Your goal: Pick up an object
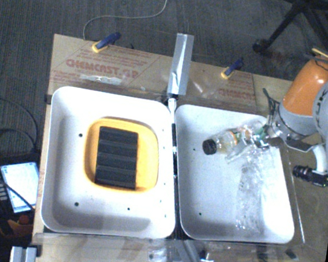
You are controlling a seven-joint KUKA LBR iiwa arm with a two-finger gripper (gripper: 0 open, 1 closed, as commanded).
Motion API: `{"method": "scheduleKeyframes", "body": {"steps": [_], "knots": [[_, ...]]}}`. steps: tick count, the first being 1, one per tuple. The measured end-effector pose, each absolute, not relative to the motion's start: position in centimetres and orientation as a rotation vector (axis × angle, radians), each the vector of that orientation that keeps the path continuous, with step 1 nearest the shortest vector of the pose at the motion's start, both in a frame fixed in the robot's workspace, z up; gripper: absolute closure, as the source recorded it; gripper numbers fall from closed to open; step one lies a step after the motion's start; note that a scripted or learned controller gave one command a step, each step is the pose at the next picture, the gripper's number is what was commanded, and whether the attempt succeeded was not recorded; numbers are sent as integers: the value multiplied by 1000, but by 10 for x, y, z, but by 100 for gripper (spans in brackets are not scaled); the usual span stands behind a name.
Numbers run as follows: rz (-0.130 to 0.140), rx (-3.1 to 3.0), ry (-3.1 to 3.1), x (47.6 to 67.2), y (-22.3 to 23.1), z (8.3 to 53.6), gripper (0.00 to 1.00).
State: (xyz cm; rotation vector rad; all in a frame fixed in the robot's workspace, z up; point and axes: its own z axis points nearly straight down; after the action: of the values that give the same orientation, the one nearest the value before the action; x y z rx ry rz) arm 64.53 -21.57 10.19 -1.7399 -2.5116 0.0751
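Observation:
A clear plastic bottle (233, 140) with a black cap (210, 146) lies tilted in the upper part of the right bin (204, 188), cap pointing left. My gripper (266, 133) is at the bottle's base end, by the bin's upper right corner, below the orange band (307, 94) of the arm. It is too small and cluttered to read how it stands on the bottle. A crumpled clear plastic piece (250, 189) stretches down the right side of the same bin. In the left bin (62, 161) rests a yellow tray with a black ridged block (117, 157).
A grey upright bar (180, 69) stands behind the seam between the bins. Two blue-and-yellow clamps (106, 41) (233, 66) hold the cardboard backing. A handheld screen (15, 183) and cables lie on the floor at left.

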Motion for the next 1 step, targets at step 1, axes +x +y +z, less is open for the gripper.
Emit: {"method": "scheduleKeyframes", "body": {"steps": [1], "knots": [[3,-1757,-2608,669,-173,190,100]]}}
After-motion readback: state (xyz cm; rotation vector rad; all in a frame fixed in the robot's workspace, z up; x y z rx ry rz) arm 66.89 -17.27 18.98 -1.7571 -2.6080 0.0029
